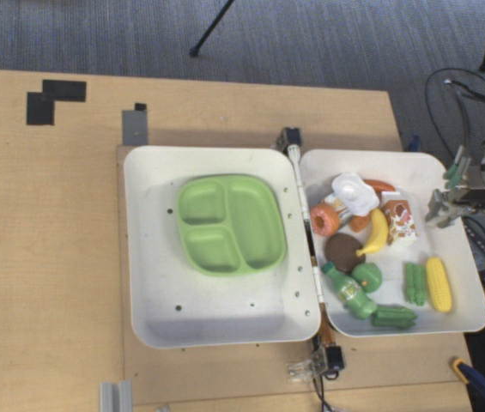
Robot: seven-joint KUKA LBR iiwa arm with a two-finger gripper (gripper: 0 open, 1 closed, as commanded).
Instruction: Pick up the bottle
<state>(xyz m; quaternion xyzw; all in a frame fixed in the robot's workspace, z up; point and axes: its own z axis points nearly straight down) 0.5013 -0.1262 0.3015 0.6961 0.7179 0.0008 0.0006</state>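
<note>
The wide pale wooden bench [45, 256] carries two shallow white plastic bins; the left bin [152, 316] holds a light green divided plate [229, 223]; the right bin [474, 312] holds a heap of toy food. The small green plastic bottle [348, 288] lies flat near that bin's front left corner, beside a brown round piece [342, 249]; its long axis runs diagonally, cap end toward the divider, base toward the front. The grey two-finger gripper [445, 204] hangs over the bin's right rim, well apart from the bottle; how wide it stands I cannot tell.

Wooden bench [45, 230] w/ two white bins: left bin [152, 316], right bin [465, 307]; black marks [53, 99], maybe tape.
</note>
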